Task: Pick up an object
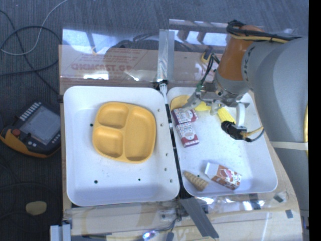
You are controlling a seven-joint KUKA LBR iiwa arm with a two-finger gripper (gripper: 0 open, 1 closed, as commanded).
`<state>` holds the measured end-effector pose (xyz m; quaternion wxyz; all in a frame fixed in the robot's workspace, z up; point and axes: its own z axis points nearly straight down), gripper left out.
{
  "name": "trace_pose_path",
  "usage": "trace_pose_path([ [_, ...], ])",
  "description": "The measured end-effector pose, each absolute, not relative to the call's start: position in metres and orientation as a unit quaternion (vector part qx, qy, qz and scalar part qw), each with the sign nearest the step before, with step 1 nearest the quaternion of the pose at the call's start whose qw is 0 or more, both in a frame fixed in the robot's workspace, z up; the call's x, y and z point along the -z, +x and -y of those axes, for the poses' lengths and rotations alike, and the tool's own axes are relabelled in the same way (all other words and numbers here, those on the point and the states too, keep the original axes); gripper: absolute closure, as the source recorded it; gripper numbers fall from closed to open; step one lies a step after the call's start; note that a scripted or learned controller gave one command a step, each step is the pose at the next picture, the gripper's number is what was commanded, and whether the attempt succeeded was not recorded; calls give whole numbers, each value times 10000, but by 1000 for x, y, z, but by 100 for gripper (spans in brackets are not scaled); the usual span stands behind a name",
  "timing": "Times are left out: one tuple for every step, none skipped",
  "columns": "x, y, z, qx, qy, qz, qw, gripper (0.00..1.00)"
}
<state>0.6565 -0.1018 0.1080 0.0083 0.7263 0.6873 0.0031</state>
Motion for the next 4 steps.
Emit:
trace_pose_path([
  [-96,669,186,-4,6774,-7354,-153,0],
  [-96,662,198,-128,6746,-7380,-111,0],
  [-100,643,200,-179,6654,-7463,52,0],
  [-100,630,201,-178,6546,-7557,76,0],
])
